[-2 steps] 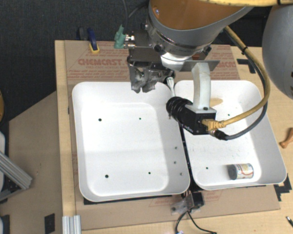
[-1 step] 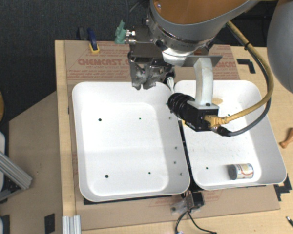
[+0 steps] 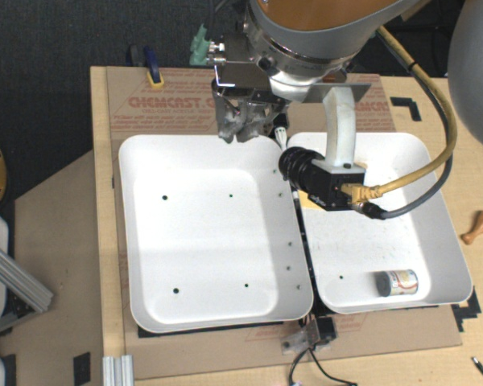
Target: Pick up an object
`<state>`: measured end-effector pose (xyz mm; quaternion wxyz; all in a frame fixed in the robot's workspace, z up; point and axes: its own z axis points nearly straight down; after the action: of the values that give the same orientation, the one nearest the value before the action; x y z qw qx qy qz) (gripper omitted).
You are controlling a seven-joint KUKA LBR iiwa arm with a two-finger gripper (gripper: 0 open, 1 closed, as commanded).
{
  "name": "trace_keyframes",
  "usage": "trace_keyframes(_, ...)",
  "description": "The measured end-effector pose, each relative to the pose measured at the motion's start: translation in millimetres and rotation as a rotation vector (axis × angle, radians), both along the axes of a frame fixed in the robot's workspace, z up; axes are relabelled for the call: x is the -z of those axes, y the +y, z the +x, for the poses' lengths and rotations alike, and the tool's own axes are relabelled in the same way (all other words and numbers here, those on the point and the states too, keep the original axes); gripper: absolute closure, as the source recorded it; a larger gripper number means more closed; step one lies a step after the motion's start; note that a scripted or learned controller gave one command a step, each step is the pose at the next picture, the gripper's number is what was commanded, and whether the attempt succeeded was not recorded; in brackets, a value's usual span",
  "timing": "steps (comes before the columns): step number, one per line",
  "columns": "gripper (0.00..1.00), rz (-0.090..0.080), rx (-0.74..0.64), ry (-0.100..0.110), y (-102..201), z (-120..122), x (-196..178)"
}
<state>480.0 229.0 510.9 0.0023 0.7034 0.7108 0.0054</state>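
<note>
A small cylinder [image 3: 397, 282] with a dark end and a pale labelled body lies on its side near the front right corner of the right bin [image 3: 435, 215]. My gripper [image 3: 241, 125] hangs under the grey and orange wrist, over the back rim of the left bin [image 3: 137, 215] near the divide between the bins, far from the cylinder. Nothing shows in its grasp. A tan scrap [image 3: 307, 201] peeks out at the right bin's left edge, mostly hidden by a black fitting [image 3: 320, 183] on the arm.
A yellow hose [image 3: 423, 167] loops from the black fitting across the right bin. Blue [image 3: 154, 66] and green [image 3: 200, 47] clamps sit at the back edge of the cardboard base [image 3: 105, 135]. Cable ends [image 3: 310, 340] lie at the front.
</note>
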Motion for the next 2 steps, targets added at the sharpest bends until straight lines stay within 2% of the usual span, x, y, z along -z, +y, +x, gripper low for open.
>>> trace_keyframes(2, 1.0, 0.002, -0.003, -0.005, 1, 1, -21)
